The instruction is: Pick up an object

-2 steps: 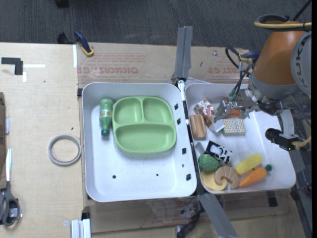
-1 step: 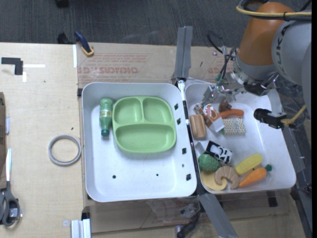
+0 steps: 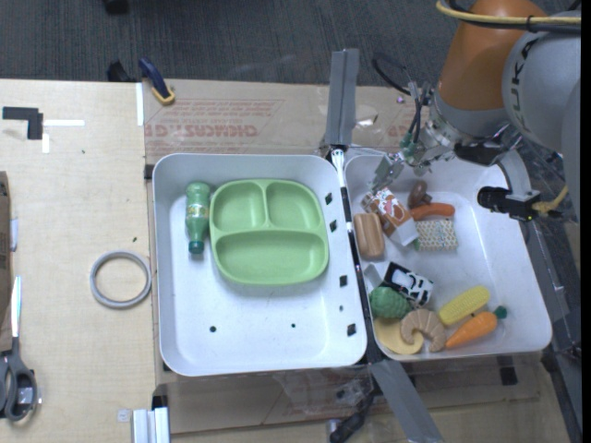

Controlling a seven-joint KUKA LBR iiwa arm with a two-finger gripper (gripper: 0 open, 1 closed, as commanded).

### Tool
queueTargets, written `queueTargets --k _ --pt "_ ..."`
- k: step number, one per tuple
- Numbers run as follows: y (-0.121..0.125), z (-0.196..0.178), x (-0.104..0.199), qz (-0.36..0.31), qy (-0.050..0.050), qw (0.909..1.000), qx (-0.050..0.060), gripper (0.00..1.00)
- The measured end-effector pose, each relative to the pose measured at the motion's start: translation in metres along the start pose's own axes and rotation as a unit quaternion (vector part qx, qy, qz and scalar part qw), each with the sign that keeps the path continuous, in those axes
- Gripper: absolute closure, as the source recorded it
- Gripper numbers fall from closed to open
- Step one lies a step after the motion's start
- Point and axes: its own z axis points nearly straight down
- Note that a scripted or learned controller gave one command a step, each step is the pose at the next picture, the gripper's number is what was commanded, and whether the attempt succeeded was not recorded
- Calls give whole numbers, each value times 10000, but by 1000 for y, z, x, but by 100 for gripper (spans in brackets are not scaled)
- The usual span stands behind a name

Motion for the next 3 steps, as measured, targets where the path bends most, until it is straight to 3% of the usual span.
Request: queueTargets --k 1,2,3 --pt "29 0 65 -481 6 9988 5 0" --pt "-42 0 32 -693 6 9976 9 0" --pt "-16 1 11 1184 4 9930 12 0"
